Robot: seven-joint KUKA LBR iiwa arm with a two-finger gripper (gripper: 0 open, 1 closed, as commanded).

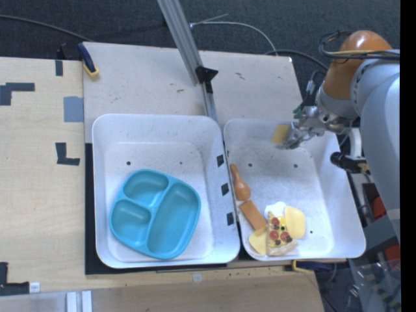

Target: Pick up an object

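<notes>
A pale wooden worktop [39,174] fills the left and lower parts of the frame, marked with a few grey and dark tape pieces [73,108] near the left edge. A lighter, scuffed board [149,83] lies on it toward the upper middle, with a blue and yellow clamp [88,61] at its upper left corner. Beyond the worktop, along the top of the frame, is dark carpeted floor [78,8] crossed by thin cables [242,26]. A ribbed aluminium rail [181,31] slants down from the top centre to the seam between the two bins.

The left white bin [107,135] holds a blue divided plate [155,213] with three compartments, lying in its lower half. The right white bin [338,226] holds several toy foods in its lower left part: an orange carrot-like piece [240,183], a brown stick-like piece [252,214] just below it, and a yellow and white cluster with a pizza slice [279,233] touching it at the bin's lower edge.

The grey arm [383,109], with its orange band [354,64], reaches in from the right of the frame. Its hand [294,138] is low over the upper part of the right bin, right beside a small yellow block [280,133] near the bin's top wall. The hand touches or overlaps the block, but whether it is open or closed, or grips the block, I cannot tell.
</notes>
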